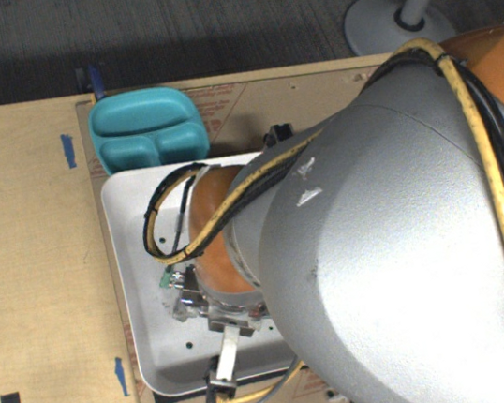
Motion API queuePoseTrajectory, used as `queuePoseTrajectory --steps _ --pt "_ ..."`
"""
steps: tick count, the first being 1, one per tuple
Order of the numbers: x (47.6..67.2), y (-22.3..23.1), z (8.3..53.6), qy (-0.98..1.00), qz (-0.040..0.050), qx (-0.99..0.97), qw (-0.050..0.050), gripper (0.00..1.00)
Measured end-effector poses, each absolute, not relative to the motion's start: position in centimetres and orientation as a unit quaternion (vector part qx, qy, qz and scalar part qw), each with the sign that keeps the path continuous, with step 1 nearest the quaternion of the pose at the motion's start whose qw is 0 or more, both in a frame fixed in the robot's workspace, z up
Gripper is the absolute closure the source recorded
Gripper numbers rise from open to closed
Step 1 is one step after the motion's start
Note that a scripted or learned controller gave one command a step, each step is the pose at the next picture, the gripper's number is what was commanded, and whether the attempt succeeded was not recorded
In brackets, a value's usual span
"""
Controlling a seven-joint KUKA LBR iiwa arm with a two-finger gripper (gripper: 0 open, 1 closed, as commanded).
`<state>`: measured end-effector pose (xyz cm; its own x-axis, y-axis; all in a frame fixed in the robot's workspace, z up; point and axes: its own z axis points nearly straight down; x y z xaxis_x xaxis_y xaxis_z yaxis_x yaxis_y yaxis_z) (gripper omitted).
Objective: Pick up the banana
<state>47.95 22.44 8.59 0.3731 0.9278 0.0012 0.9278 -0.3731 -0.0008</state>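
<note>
My grey arm (400,239) covers most of the camera view and hides the greater part of the white bin (132,262). Its orange wrist band (212,235) sits over the middle of the bin. Below the band, the gripper (185,297) points down at the bin's floor in the left half, close to the surface. The wrist and cables hide what lies under the gripper.
A teal moulded tray (147,127) lies just beyond the bin's far edge. The bench (36,277) to the left is brown cardboard with black markings and bits of blue tape. A grey stand base (384,18) is on the floor at top right.
</note>
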Motion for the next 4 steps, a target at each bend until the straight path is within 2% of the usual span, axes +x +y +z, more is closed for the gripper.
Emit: queuePoseTrajectory --steps 1,4 --pt "48.1 22.6 9.7 -0.560 -0.0030 -0.828 0.001 1.00" --pt "48.1 22.8 12.7 -0.560 -0.0043 -0.829 0.001 1.00"
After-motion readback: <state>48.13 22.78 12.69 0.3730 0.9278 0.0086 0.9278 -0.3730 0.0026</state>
